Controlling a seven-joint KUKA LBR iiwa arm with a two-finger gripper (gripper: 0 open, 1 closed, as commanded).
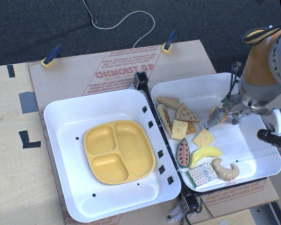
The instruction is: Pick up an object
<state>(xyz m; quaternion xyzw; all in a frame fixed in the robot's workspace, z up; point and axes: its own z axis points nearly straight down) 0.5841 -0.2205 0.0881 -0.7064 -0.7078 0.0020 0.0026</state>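
The arm (267,68) runs off the right edge, so its base is cut off. The gripper (218,117) is small and blurred; whether its fingers touch anything cannot be told. Just left of it, the toy foods (180,118) overlap (several partly hidden), too small to name surely.

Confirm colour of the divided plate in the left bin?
Yellow all over, three compartments. The divided plate shows plainly in the camera view, sitting in the left bin.
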